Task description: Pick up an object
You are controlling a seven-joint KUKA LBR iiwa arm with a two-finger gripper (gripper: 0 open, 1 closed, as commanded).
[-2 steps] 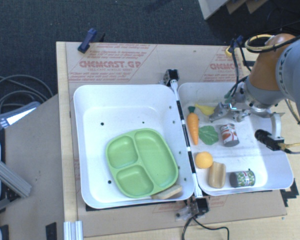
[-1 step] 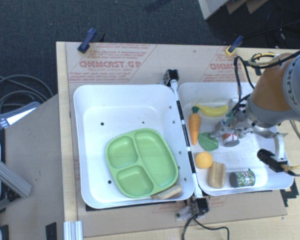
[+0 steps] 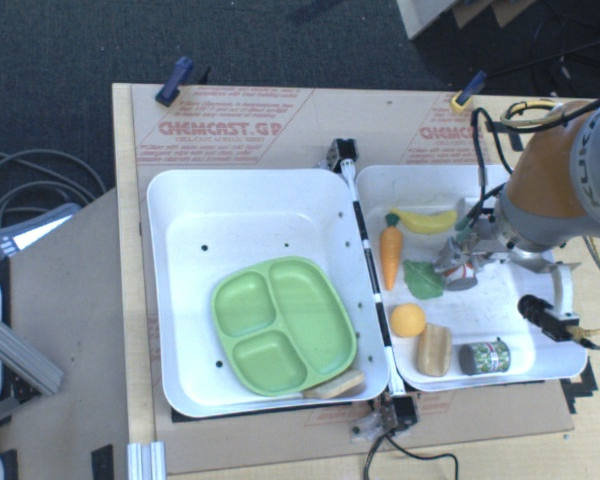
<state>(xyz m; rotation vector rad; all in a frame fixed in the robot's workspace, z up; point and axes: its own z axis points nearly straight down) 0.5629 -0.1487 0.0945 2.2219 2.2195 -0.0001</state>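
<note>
- The gripper sits low in the right bin, at the end of the grey arm that reaches in from the right; whether it is released or clenched cannot be told from this view, and nothing can be seen held by it.
- Taking the gripper as the landmark: a green leafy piece lies just to its left, touching or nearly touching it; which of the two cannot be told.
- A yellow banana lies above and slightly left of the gripper, near the bin's far wall.
- An orange carrot stands lengthwise further left of the gripper, past the green piece, close to the divide between the bins.
- An orange round fruit lies below and left of the gripper.
- A tan bread-like block lies below the gripper, just under the round fruit.
- A small can with a green label lies on its side below and slightly right of the gripper, beside the tan block.
- Well to the left of the gripper, the left bin holds a green divided plate, with a tan block at the plate's near edge.
- Both bins rest on the bench, which has red print on its surface.
</note>
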